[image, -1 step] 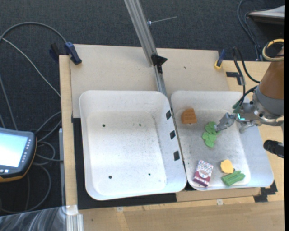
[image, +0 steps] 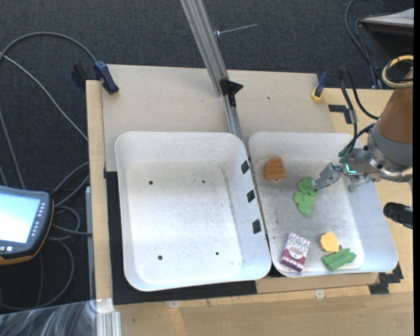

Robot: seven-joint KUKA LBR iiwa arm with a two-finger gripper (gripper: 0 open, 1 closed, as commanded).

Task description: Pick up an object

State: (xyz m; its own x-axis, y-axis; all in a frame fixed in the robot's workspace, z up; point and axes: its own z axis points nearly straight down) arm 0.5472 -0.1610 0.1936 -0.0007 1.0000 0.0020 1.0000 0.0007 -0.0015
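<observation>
While the arm (image: 394, 125) reaches into the right bin (image: 367, 216), we see fingers (image: 326, 177) just beside the green toy (image: 305, 195); can't tell whether they're spread or pinching.

Robotics lab: plywood surface (image: 170, 98) with clamps (image: 105, 75), two white bins (image: 131, 147), dark carpet (image: 39, 20) strewn with cables (image: 39, 49), teach pendant (image: 20, 223) at left.

arm (image: 400, 125) cut off by right edge, only wrist and orange band in frame. claw (image: 326, 178) tips too small/blurry to read the gap. handheld screen (image: 20, 223) clipped at left edge. print on small pink packet (image: 296, 251) unreadable. right bin (image: 374, 223) far-right rim hidden under wrist.
</observation>
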